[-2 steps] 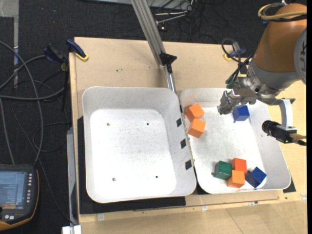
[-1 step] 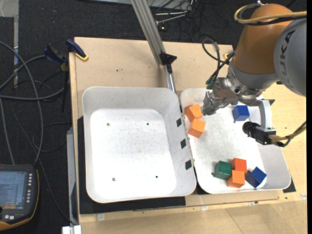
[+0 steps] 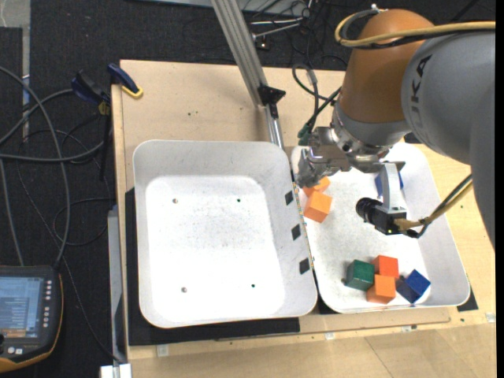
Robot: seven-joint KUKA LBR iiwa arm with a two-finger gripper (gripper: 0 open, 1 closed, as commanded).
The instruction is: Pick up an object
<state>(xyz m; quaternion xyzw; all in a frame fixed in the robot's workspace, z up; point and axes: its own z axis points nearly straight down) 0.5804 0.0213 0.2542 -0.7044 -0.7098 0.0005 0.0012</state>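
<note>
My claw low over right shallow white plastic bin, near its left wall; grip state unclear. Small orange cube just below claw, contact uncertain. Green cube, two orange blocks, blue cube clustered at front edge.

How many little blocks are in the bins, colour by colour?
Orange blocks: 3, one by the gripper at, two in the cluster at and
Green block: 1
Blue block: 1
Total: 5, all in the right bin.
</note>
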